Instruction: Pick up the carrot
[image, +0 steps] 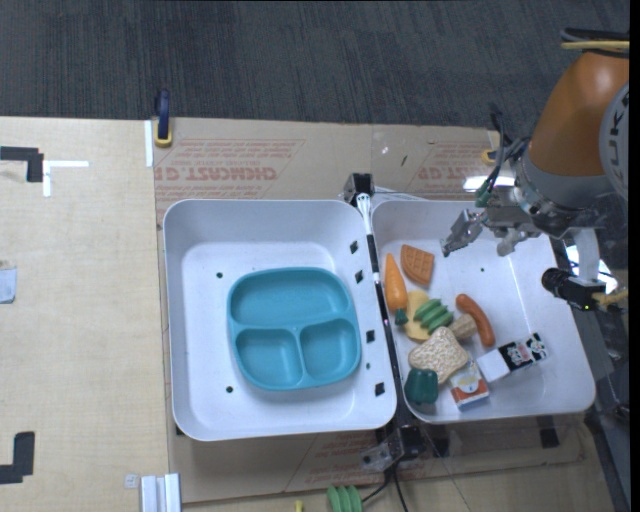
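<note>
camera view: gripper (487, 229) hangs open and empty right of centre, carrot (396, 285) down-left tight against the right bin (560, 395) wall beside the waffle (418, 265), so fingers may clip either.

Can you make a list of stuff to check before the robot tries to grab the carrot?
1. Carrot in sight: ok. It lies at the left wall of the right bin.
2. End effector above the carrot: not ok. It sits toward the bin's back, to the carrot's right.
3. Room around the carrot: not ok. The waffle and a green toy crowd its right side, and the bin wall is on its left.
4. End effector carrying nothing: cannot tell.
5. Path to the carrot clear: ok. Nothing tall stands between them.
</note>
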